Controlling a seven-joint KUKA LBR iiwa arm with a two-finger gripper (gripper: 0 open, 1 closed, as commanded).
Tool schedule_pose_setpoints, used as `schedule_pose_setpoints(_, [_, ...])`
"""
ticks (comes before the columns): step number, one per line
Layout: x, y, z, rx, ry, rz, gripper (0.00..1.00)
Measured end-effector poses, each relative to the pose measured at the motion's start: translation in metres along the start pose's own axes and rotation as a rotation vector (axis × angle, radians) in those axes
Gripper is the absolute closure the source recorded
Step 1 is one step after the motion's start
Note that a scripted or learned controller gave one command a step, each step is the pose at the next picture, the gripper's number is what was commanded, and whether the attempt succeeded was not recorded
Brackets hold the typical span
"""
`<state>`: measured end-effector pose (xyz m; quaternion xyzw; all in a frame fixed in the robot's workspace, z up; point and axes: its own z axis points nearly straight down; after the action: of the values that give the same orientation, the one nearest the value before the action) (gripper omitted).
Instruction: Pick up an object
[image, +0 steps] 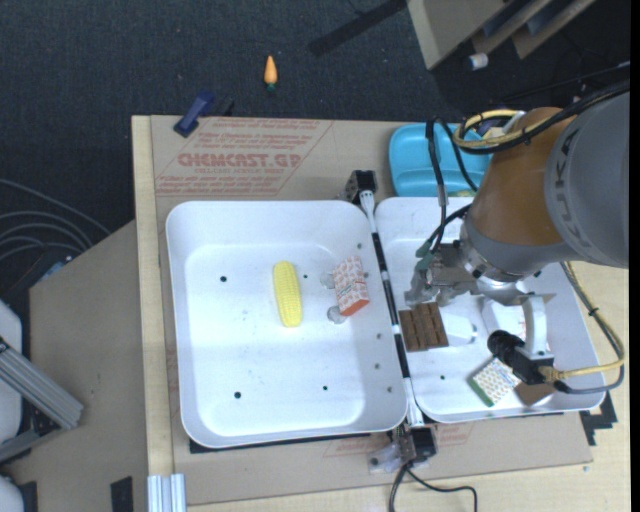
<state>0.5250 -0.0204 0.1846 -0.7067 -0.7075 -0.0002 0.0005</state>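
Pincer (425, 285) low over right bin (570, 395), just above brown block (422, 327) by the divider. Opening impossible to tell. Corn cob (288, 293) in left bin (200, 330).

Surface (250, 150) print: red "CHEMCAST GP" in large letters, with smaller red lines above and below too small to read.
Other readable text: none.

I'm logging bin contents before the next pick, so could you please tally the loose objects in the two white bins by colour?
Yellow: 1, the corn cob in the left bin.
Red and white: 1, the small packet in the left bin.
Brown: 1, the ridged block in the right bin.
Green and white: 1, the checked pad in the right bin.
Total: 4
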Motion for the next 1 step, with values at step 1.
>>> schedule_pose_setpoints(1, [0.0475,-0.0110,-0.0594,0.000,0.000,0.000,1.00])
